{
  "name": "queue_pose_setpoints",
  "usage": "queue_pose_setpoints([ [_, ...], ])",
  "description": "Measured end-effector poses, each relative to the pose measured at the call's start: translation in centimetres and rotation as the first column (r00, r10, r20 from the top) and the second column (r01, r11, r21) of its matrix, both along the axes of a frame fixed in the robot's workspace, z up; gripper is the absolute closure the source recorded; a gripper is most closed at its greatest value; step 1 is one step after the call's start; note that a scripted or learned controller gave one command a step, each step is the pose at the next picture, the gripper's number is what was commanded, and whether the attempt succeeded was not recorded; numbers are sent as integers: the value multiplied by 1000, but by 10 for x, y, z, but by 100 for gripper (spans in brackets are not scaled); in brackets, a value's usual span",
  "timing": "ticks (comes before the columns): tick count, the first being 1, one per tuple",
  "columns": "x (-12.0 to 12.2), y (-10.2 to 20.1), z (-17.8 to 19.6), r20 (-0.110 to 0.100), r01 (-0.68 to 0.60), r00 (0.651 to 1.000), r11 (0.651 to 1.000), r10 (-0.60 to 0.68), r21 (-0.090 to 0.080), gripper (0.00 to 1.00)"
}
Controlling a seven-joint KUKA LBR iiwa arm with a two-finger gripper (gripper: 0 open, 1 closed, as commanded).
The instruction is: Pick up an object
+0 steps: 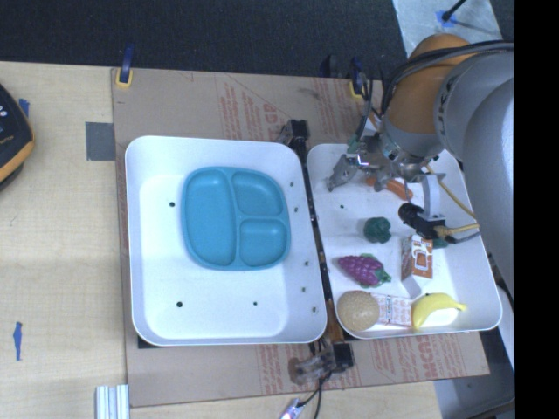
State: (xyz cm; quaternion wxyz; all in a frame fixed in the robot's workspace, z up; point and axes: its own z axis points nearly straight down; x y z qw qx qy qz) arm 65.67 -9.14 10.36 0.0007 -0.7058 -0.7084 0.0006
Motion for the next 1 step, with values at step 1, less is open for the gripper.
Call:
queue_pose_setpoints([
  [1, -34, -41, -12, -2, 1, 1000, 1000, -1, -1, 0],
])
